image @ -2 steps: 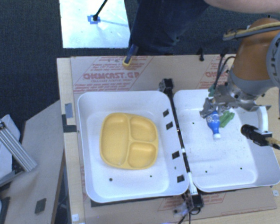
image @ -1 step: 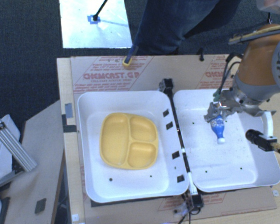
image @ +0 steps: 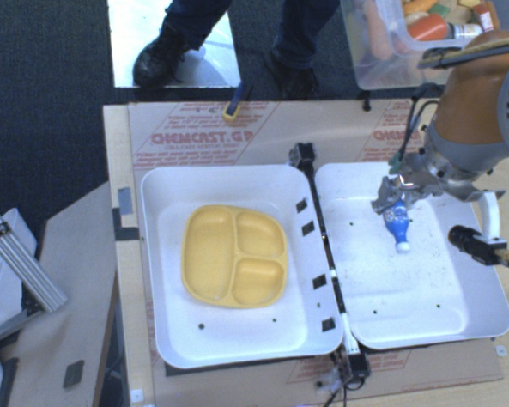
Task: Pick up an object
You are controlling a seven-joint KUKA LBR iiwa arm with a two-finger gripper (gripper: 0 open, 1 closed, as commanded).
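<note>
Bench (image: 76, 244) carries two white bins side by side on a printed protective sheet (image: 203, 134). The arm (image: 476, 107) enters from 3 o'clock, with its orange band at the 1 o'clock corner of the view.

Right bin (image: 434, 329): it holds one object, a small blue bottle (image: 398, 226) with a white cap. The bottle sits just off the bin's centre, toward 11 o'clock. Its long axis runs roughly 12 to 6 o'clock, cap end at 6. The bin floor around it is speckled with dark flecks.

Hand (image: 392, 200): it is over the right bin, directly at the 12 o'clock end of the bottle and overlapping that end in the view. Contact looks likely there, but the slant of the camera leaves it unclear whether the bottle rests on the floor or is lifted. Open or closed: cannot tell. Grip on the bottle: cannot be confirmed.

Left bin (image: 167, 247): it holds a yellow three-compartment plate (image: 234, 254), lying flat near the centre. The large compartment lies at 9 o'clock and the two smaller ones at 3 o'clock. The plate is well apart from the hand.

Off the bench: a clear tub (image: 382, 36) of mixed toy food stands at 1 o'clock. A person's dark shoes (image: 160, 58) show on the floor at 12 o'clock.
</note>
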